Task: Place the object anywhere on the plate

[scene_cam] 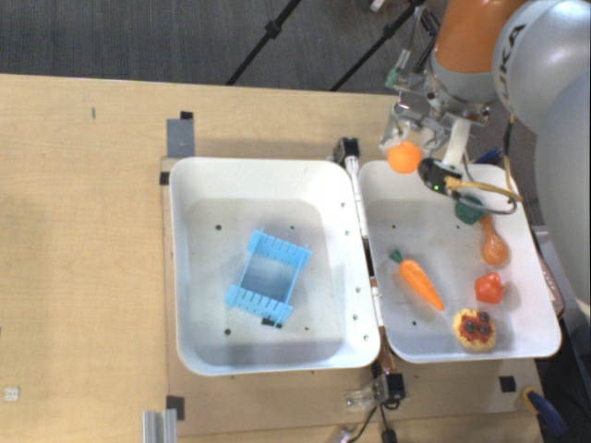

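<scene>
**My gripper above the far edge of the right bin, orange ball at its tip**

My gripper (413,146) hangs over the far left corner of the right bin (540,344), below the orange band (473,18) of my arm, which enters from the right. An orange ball (404,158) sits directly at the lower end of my gripper, touching it or pinched by it; whether my fingers are spread or pressed together on the ball I cannot tell, since the wrist hardware covers them from this angle.

Right bin contents: a carrot (420,282) lying near the left wall, a red pepper-like piece (489,288) toward the right wall, an orange pear-shaped piece (494,246) just beyond it, and a round pizza-like toy (474,329) near the near wall. A dark green piece (467,210) lies just beside my wrist, partly covered by a cable.

Left bin (185,247): a blue ridged plate or rack (269,278) rests tilted near the middle, well apart from the ball and my gripper.
</scene>
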Motion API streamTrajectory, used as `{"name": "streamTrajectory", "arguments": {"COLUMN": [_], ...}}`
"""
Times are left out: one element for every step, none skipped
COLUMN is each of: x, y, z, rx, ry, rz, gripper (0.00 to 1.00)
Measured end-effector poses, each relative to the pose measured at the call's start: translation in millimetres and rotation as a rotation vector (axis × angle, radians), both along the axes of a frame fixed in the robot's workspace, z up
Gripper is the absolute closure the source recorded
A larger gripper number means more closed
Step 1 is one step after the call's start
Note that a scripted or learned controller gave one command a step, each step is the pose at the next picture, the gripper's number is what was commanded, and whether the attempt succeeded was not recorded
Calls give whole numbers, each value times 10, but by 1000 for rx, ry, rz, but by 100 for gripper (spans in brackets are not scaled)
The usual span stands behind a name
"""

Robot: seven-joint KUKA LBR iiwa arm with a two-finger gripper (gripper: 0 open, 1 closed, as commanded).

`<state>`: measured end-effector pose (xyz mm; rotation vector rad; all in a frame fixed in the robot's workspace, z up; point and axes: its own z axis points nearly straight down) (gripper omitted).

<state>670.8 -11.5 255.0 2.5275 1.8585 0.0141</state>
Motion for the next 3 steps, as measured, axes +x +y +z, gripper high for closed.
{"name": "streamTrajectory", "arguments": {"x": [-15, -2, 9], "y": [62, 69, 75], "z": [-342, -220, -105], "rx": [-1, -1, 0], "ry": [6, 1, -3], "rz": [-39, -34, -31], "gripper": [100, 100, 100]}}
